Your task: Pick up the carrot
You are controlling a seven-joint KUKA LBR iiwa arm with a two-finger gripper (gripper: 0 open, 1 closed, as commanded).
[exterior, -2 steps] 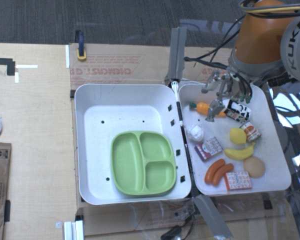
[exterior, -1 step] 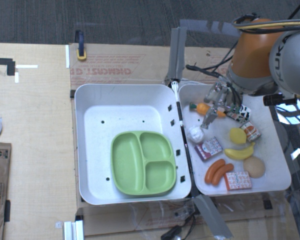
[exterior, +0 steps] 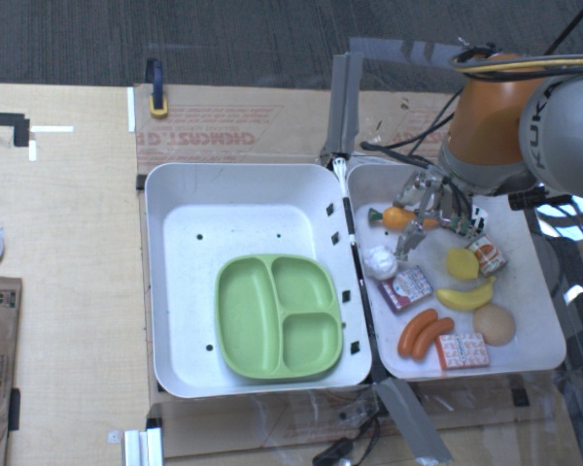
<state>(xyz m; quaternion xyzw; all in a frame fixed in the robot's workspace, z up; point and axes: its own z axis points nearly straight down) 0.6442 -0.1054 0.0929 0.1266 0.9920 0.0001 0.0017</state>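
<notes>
The carrot (exterior: 396, 218), orange with a green tip pointing left, lies at the back left of the right bin (exterior: 539, 289). My gripper (exterior: 407, 222) comes down on it from the right, under the orange-banded wrist (exterior: 491, 115). Its fingers (exterior: 405, 245) stand open, one on the far side of the carrot and one on the near side. The gap between them is wider than the carrot, and part of the carrot's thick end is hidden behind the gripper body.
The right bin also holds a white ball (exterior: 379, 259), a small packet (exterior: 406, 287), a sausage (exterior: 424, 333), a banana (exterior: 466, 296), a lemon (exterior: 462, 263), a can (exterior: 487, 255), an egg-like piece (exterior: 496, 324) and a red carton (exterior: 462, 351). A green divided plate (exterior: 277, 316) lies in the left bin (exterior: 175, 260).
</notes>
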